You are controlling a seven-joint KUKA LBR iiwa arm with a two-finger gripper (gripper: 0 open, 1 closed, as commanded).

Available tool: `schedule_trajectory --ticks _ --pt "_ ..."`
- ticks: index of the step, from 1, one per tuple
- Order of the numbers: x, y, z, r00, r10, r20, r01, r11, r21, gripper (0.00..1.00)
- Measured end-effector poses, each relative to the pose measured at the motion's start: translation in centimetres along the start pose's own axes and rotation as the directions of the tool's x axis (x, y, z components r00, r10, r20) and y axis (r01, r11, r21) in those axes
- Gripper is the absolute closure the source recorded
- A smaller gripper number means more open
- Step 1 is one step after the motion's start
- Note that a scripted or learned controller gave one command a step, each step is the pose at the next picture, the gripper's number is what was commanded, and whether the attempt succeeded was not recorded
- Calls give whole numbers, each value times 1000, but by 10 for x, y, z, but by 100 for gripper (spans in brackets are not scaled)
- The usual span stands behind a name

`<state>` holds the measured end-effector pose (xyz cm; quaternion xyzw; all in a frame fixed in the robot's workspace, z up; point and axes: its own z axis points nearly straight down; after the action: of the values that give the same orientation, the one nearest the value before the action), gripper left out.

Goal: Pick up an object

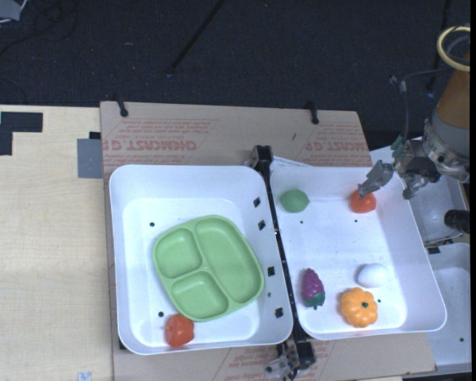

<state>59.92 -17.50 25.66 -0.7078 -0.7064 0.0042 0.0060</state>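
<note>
Two white bins side by side on the bench: left bin point(135, 205) & right bin point(416, 292), a black divider w/ clips between them. The arm point(452, 105) comes in from 3 o'clock; its gripper point(397, 181) sits at the right bin's upper right, approx 1 o'clock from that bin's centre. Fingers point(374, 182) are spread apart, one prong toward 9 o'clock & one toward 3 o'clock, nothing seen clamped between them. The left prong's tip sits just at the top of a small red-orange tomato point(363, 203), touching or nearly so; can't tell which. Tomato is round, no clear long axis, lying on the bin floor near the back wall. Right bin count, 5 items: 1 tomato, 1 green round item point(294, 201) at approx 11 o'clock, 1 purple eggplant point(312, 286), 1 white egg point(372, 275), 1 orange pumpkin point(358, 307). Eggplant is the elongated one: long axis runs approx 12-to-6, green cap end toward 6 o'clock, just beside the divider. Egg lies w/ its long axis roughly 9-to-3, just above the pumpkin, close but can't tell if touching. Pumpkin at approx 5 o'clock, stem up toward the camera. Left bin count, 2 items: 1 green divided plate point(209, 267) w/ 3 compartments, tilted, & 1 red-orange round item point(178, 330) at approx 7 o'clock, touching or just beside the plate's lower edge.
</note>
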Motion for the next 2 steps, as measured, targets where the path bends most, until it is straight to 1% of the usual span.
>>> schedule_trajectory --ticks 1,2 --pt "0 2 -8 1000 -2 3 2 1000 -13 0" --pt "4 3 36 1000 -2 2 2 1000 -9 0"
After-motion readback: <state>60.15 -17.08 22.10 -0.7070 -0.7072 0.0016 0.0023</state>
